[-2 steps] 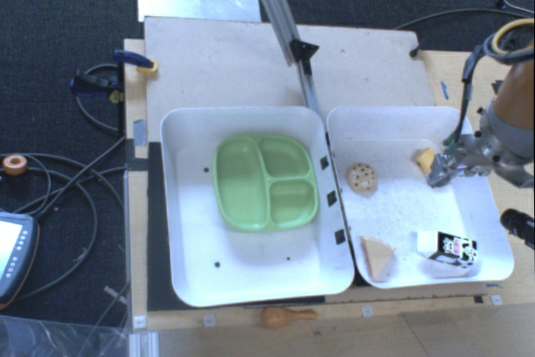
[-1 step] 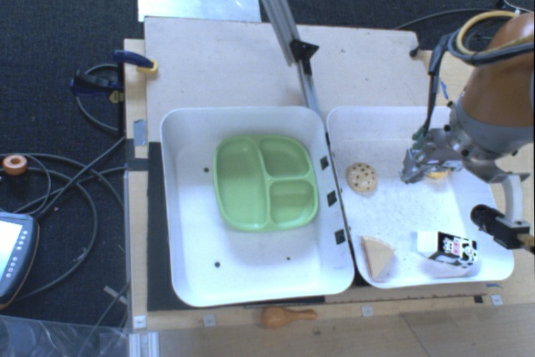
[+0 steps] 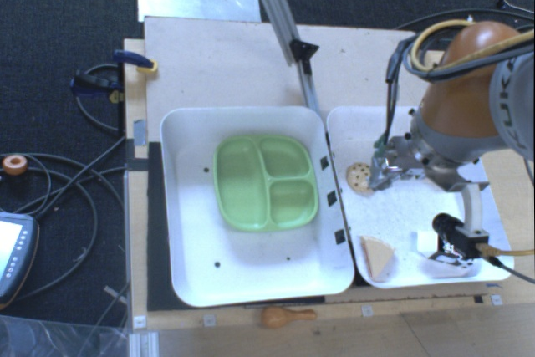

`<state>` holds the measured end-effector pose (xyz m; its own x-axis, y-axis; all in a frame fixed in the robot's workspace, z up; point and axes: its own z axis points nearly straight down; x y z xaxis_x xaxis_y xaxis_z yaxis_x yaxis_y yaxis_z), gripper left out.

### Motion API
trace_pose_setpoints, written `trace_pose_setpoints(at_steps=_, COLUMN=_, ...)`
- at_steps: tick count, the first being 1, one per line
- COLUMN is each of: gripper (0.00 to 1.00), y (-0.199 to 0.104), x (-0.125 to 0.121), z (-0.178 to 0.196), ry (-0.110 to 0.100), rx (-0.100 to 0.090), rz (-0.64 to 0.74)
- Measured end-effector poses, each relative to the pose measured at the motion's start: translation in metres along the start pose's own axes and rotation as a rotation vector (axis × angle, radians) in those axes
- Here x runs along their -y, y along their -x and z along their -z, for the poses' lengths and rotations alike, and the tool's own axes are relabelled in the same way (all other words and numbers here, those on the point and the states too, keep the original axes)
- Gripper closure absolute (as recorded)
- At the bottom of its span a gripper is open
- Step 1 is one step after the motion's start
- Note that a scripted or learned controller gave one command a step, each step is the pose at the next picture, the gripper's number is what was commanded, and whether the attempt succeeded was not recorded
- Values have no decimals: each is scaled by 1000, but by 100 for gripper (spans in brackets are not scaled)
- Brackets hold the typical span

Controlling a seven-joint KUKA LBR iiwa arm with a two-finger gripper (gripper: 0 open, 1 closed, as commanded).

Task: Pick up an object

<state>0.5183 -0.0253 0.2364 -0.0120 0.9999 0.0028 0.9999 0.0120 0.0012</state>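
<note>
Dark carpet, pale bench (image 3: 226,63), two white bins. Gripper (image 3: 380,175) low in right bin (image 3: 401,226), touching or just over cookie (image 3: 359,177); can't tell its opening or any hold. Risk: flat round speckled cookie slides toward the bin wall, fingers close on air. Tan wedge (image 3: 378,257) near front rim. Left bin (image 3: 188,213) holds glossy green divided plate (image 3: 266,183).
</note>
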Motion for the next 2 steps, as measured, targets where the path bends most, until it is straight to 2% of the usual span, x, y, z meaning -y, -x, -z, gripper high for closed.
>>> trace_pose_setpoints(at_steps=2, gripper=100, y=-108, x=17, z=-8, ry=0, rx=0, rz=0)
